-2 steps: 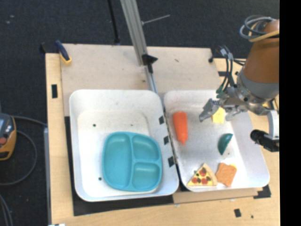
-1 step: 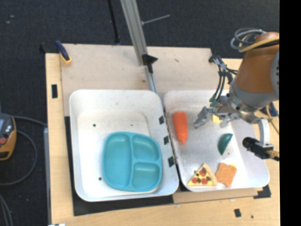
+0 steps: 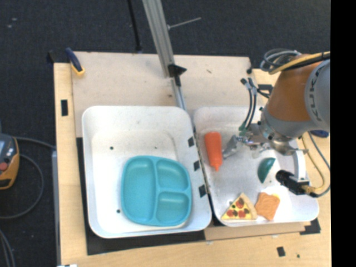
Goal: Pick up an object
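Arm (image 3: 295, 102) over half-hidden teal object (image 3: 266, 169)

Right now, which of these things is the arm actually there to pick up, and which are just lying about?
For the job:
two-finger gripper
orange carrot-shaped toy
dark green rounded toy
toy pizza slice
orange toy square
right white bin

Just lying about:
turquoise divided plate
left white bin
metal rail

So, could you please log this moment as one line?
gripper beside carrot | right bin | nothing visibly held | plate in left bin
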